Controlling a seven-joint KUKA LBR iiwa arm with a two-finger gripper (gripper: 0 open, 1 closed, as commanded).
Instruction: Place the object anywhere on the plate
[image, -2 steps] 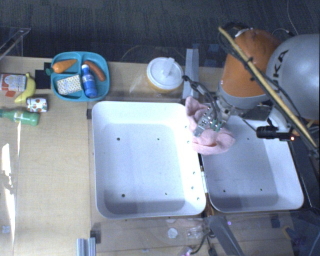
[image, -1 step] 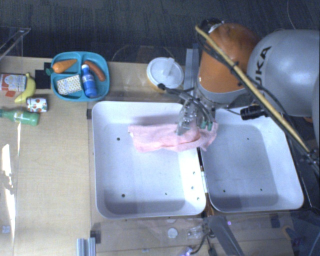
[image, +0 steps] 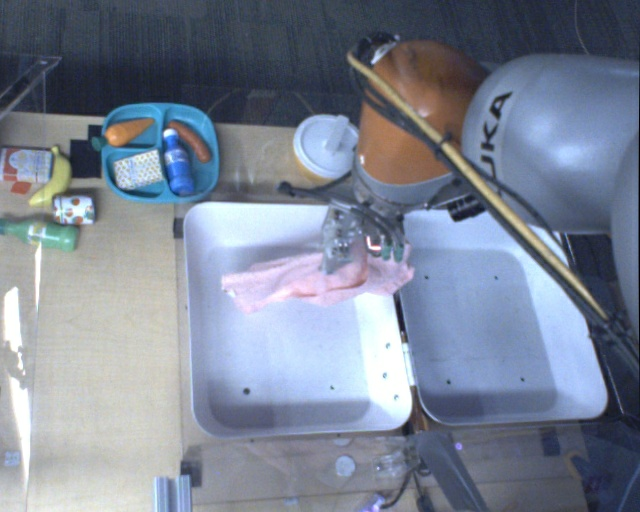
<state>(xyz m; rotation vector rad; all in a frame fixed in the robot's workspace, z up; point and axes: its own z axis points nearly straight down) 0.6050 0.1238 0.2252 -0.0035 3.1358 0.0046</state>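
Near the upper middle of the frame we find the gripper (image: 362, 243) lowered over the right end of a pink cloth (image: 305, 282), which lies crumpled across the upper part of the left bin (image: 290, 400). We judge the pick-up step to be in hand: the cloth rests in the bin, with its right edge draped toward the wall shared with the right bin (image: 510, 390). The jaws stand at the cloth's right end and appear to touch it, but we cannot tell whether they are parted or closed, nor whether any fabric sits between them. A blue divided plate (image: 205, 130) sits on the worktop (image: 90, 350) at the upper left, holding toy food, well apart from the cloth. In our judgement the next move calls for a firm pinch, a clean lift, then a carry leftward to that plate.
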